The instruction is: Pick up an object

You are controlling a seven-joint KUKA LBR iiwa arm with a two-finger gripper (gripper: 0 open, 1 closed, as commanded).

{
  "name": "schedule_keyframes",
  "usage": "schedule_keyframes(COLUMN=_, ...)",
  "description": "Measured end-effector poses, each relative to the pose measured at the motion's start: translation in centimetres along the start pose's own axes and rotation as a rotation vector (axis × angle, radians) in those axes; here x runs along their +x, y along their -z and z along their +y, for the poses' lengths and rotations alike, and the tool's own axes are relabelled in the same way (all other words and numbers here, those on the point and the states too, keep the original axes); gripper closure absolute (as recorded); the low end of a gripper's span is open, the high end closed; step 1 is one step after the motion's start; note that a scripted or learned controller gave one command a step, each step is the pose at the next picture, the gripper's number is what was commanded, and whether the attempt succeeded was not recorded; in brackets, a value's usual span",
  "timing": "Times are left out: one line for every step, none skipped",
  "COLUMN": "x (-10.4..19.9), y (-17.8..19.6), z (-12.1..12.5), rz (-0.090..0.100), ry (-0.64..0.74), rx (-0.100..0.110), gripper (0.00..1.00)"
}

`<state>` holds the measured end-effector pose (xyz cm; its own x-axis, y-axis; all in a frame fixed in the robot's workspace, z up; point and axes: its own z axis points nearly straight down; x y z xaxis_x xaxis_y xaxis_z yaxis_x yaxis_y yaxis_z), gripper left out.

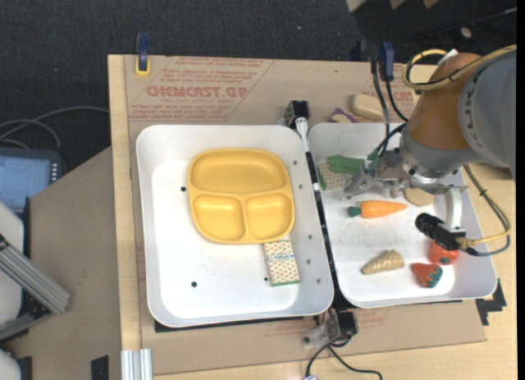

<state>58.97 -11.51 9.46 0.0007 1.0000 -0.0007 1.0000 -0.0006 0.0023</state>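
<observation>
Two shallow white bins with rounded corners sit side by side on a brown board printed with red lettering. The left bin (156, 231) carries a smooth yellow plastic tray (241, 194) moulded into three compartments, lying toward the far edge, with a small patterned carton (281, 263) just beside its near right corner. The right bin (361, 288) holds toy food: a glossy orange carrot (379, 208) near the middle, a ridged tan cone (383, 263) (it looks like a waffle cone) toward the near edge, a red strawberry-like piece (426, 274) at the near right corner, and a flat green leafy piece (344, 163) by the far left corner. The metal gripper (373, 183) hangs just beyond the carrot; I cannot tell how its tips stand.
</observation>
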Motion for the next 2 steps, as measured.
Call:
schedule_keyframes(x=-0.3, y=-1.2, z=7.2, rz=0.005, ry=0.01, rx=0.044, gripper=0.0)
schedule_keyframes(x=1.6, y=-1.2, z=7.0, rz=-0.003, ry=0.001, rx=0.038, gripper=0.0)
